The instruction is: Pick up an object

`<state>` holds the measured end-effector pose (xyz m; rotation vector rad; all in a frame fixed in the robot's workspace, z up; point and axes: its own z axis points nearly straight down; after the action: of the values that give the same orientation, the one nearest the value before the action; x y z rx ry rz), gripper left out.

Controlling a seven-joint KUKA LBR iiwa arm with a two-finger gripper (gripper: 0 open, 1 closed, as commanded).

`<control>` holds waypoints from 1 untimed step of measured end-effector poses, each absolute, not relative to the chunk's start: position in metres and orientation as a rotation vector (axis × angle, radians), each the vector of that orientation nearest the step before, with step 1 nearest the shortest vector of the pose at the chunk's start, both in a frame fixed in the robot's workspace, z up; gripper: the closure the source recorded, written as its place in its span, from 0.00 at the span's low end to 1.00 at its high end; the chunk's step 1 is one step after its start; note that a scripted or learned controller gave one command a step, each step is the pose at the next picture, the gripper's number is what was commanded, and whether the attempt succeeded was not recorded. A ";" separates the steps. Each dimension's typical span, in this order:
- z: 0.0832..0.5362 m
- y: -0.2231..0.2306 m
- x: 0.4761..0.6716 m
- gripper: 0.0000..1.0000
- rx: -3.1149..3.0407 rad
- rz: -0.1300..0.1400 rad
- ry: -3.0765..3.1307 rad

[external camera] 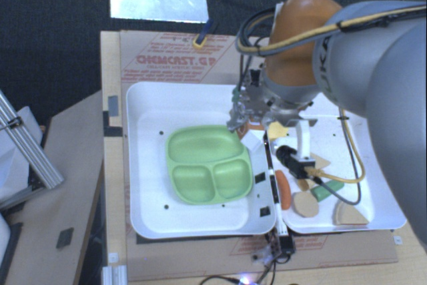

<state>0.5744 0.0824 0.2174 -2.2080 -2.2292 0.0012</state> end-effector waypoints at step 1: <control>0.219 0.095 0.586 1.00 -2.214 -0.003 -2.230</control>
<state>0.5859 0.0947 0.2195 -2.2140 -2.2298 -0.0034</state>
